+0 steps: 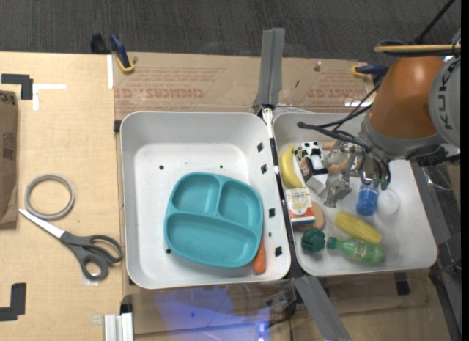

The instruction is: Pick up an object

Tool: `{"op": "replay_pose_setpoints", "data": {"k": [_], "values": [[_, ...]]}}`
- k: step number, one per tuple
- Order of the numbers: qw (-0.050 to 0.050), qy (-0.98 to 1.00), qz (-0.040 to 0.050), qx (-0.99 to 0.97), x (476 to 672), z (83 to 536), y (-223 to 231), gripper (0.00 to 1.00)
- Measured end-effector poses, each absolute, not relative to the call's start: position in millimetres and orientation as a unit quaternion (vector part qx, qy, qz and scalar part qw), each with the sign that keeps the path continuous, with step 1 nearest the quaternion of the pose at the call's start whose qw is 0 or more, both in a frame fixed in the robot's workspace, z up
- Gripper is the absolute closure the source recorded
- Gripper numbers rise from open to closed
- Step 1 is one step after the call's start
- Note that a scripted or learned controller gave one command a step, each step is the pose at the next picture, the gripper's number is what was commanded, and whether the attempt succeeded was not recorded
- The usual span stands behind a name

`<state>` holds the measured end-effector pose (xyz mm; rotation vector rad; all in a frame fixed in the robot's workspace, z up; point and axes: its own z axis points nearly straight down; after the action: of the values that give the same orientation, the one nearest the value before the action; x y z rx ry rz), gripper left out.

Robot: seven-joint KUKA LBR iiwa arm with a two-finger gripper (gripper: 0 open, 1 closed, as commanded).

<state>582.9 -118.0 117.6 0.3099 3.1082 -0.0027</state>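
Over the right bin, the hand hangs low among the toys, and I cannot tell if it is open or closed. Just beside it lie a blue bottle and yellow corn. I think it should pick one toy, come straight down, and squeeze gently.

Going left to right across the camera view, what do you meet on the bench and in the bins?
Tape roll → scissors → teal divided plate → carrot → banana → broccoli → corn cob → blue bottle.
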Motion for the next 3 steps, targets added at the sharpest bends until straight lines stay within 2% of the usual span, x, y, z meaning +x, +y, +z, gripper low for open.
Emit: {"op": "replay_pose_setpoints", "data": {"k": [1,2,3], "values": [[0.002,0.992,-0.0003,0.129,578.8,92.7,-142.3,0.0],[0.011,0.967,0.0008,0.254,484.7,96.8,-167.6,0.0],[0.001,0.962,-0.0002,0.272,508.2,91.9,-216.2,0.0]]}}
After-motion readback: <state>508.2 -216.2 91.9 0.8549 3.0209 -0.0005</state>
